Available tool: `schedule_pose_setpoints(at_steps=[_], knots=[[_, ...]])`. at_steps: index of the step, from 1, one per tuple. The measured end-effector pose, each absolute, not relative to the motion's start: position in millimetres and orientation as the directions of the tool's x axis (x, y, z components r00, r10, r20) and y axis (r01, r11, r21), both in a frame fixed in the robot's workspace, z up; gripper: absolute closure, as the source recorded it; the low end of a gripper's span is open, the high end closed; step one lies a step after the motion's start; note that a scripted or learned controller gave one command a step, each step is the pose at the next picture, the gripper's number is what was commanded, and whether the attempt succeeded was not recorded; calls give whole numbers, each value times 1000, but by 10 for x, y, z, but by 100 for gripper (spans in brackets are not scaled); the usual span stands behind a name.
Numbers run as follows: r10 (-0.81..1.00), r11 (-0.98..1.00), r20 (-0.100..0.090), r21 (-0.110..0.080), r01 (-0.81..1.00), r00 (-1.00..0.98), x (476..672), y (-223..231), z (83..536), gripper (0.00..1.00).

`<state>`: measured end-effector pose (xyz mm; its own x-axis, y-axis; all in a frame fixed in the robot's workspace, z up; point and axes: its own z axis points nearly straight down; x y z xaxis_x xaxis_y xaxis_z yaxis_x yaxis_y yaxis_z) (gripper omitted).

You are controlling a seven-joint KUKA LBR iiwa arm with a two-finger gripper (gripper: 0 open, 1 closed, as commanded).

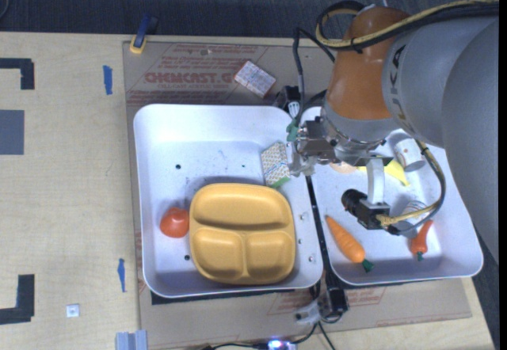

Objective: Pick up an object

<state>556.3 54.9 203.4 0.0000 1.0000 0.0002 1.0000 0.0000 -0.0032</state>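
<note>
Nearest the camera, in the left bin (150, 182), lies a yellow divided tray (240, 233), upside down or at least domed, with a small red-orange tomato-like piece (174, 222) touching its left edge. Across the divider, the right bin (455, 261) holds a toy carrot (345, 239) near its near-left corner and a smaller orange piece (421, 240) to the right. Farther back, the gripper (301, 152) hangs over the far-right corner of the left bin, right above a small patterned packet (275, 162) that leans against the bin wall. I cannot tell how wide its jaws stand; the wrist hides them. The packet looks the likely target. To take it well, the arm should come down clear of the wall and close across the packet's thin sides, since a flat thing against a rim slips easily. Beyond the bins, a small card (253, 77) rests on the cardboard (190, 71).
</note>
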Motion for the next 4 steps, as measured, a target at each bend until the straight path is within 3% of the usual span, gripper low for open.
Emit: schedule_pose_setpoints(at_steps=[1, 3, 4], knots=[[1000, 0, 1, -2, 1000, 0, 5101, 534, 1844, 100], [1000, 0, 1, -1, 1000, 0, 4800, -556, 1849, 100], [1000, 1, 0, 0, 1000, -1, 5467, 332, 1847, 100]])
